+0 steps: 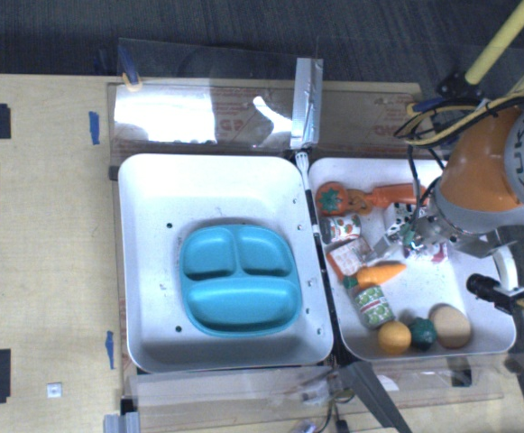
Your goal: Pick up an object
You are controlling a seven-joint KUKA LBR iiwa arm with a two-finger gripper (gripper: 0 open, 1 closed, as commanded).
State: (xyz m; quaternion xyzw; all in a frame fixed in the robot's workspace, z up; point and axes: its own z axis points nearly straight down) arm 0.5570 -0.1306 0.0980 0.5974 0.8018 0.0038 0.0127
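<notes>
The right bin (491, 343) holds several small items. An orange carrot (381, 274) lies in its middle, with a small green-labelled bottle (372, 304) just below it. A red and white packet (343, 231) and an orange-red toy (334, 198) lie at the upper left. An orange ball (394, 336), a dark green piece (422, 333) and a tan egg (451, 325) line the front edge. My gripper (414, 233) reaches in from the right, low over the upper middle of the bin, just above and right of the carrot. Nothing is visibly held.
The left bin (144, 260) carries a blue divided plate (240, 278). A clear plastic panel (207, 106) stands behind the bins. Yellow and black cables (442, 111) hang near the arm at the upper right. A black fixture (496, 291) juts over the right bin's right edge.
</notes>
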